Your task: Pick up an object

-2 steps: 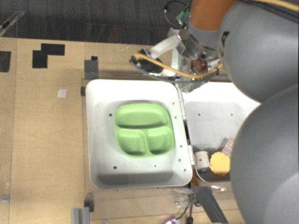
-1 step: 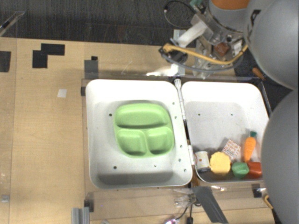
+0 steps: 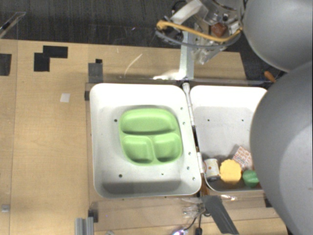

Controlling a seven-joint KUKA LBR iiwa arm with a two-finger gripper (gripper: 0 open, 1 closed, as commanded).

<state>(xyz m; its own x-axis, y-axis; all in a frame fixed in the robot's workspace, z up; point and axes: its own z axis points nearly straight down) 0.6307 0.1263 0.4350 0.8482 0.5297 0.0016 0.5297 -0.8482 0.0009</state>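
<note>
Grey arm (image 3: 288, 146) overhangs upright yellow object (image 3: 230, 172)

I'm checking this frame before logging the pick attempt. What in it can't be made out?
- Gripper: at the camera view's top, above the bins; whether it is open or shut is unclear among wrist parts and cable.
- Right bin: its right part is hidden behind the grey arm.
- Green ball: partly covered by the arm.
- Patterned packet: too small to identify.
- Small can: label unreadable.
</note>
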